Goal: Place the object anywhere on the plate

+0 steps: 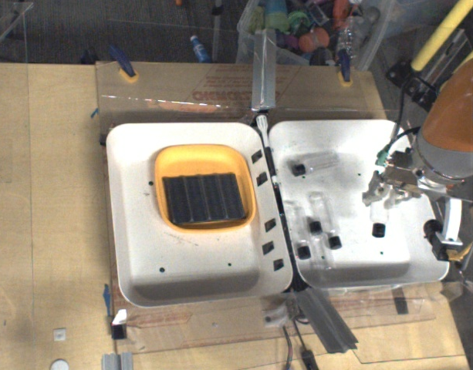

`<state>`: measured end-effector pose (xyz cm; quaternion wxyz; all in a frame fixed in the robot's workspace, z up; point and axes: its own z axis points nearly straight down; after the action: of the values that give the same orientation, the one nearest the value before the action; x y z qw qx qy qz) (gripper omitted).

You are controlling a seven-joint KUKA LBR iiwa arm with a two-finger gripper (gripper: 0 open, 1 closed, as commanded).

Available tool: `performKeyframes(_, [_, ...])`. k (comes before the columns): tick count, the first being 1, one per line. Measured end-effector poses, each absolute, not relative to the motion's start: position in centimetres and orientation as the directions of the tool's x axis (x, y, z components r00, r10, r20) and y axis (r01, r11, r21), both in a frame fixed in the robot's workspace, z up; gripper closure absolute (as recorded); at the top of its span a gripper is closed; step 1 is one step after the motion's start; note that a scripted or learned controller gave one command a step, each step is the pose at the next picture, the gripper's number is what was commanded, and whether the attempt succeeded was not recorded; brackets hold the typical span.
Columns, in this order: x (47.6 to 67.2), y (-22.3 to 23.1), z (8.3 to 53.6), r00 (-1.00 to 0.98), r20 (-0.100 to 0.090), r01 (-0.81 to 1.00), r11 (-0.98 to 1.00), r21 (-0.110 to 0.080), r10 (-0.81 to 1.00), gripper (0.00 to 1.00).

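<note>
1. Bench: flat tan board, matte, carrying both bins.
2. Left bin and right bin: shallow white plastic, rounded corners, smooth and slightly glossy, set side by side.
3. Plate: orange-yellow, rounded-square, raised rim, sat in the left bin toward its back.
4. Ribbed slab: black, rectangular, parallel ridges running front to back. It lay flat on the plate, inside the rim. Judged to be the task's thing, so placement looked done. Likely stiff, light and not fragile, and the ridges should resist slipping. It lay low, so the best hold was probably across the short width at the outer edges.
5. Pincer: pale metal, over the right bin's right half, well apart from the plate. Couldn't tell whether it was open or closed, and nothing was visibly held.
6. Clear pieces: transparent, hard to outline, likely slick.
7. Black bits: small dark blocks scattered in the right bin, one just below the pincer. Too small to identify.
</note>
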<state>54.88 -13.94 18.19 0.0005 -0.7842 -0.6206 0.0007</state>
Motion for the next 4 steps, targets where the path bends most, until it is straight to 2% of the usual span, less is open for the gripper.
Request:
performKeyframes(1, [59.9,-13.3,19.2,0.291,-0.001,0.957,-0.291,-0.001,0.957,1.0])
performKeyframes(2, [66.4,-15.9,19.5,0.15,-0.001,0.989,-0.15,-0.001,0.989,1.0])
performKeyframes(3, [66.7,-14.3,23.8,0.174,-0.001,0.985,-0.174,0.001,0.985,1.0])
performKeyframes(4, [66.8,-15.4,28.4,0.017,-0.002,1.0,-0.017,0.002,1.0,1.0])
